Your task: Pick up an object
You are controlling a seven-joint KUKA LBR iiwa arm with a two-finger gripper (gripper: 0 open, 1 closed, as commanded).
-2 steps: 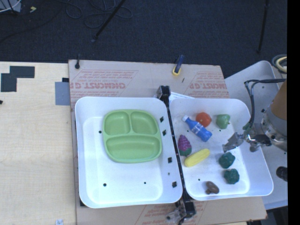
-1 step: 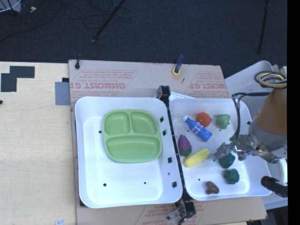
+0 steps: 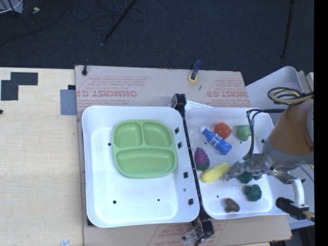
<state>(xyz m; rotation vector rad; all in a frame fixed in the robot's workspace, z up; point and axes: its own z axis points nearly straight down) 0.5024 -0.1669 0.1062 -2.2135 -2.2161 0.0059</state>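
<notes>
Toys scattered in right bin (image 3: 266, 209): brown lump (image 3: 231, 205), green piece (image 3: 252, 192), yellow corn (image 3: 214, 172), purple grapes (image 3: 201, 158), blue bottle (image 3: 216, 140). Tool (image 3: 241, 172) low beside corn, finger spread impossible to tell. Green tray (image 3: 144, 148) in left bin (image 3: 97, 199).

A green three-compartment plate (image 3: 144, 148) lies in the left white bin (image 3: 97, 199), toward its upper half. Both bins sit on a cardboard sheet (image 3: 118, 88) with red printing, spread over the pale wooden counter (image 3: 36, 163). A yellow-and-blue clamp (image 3: 194, 72) grips the cardboard's far edge. Dark cables (image 3: 102, 6) trail over the blue carpet (image 3: 205, 24) beyond.
</notes>
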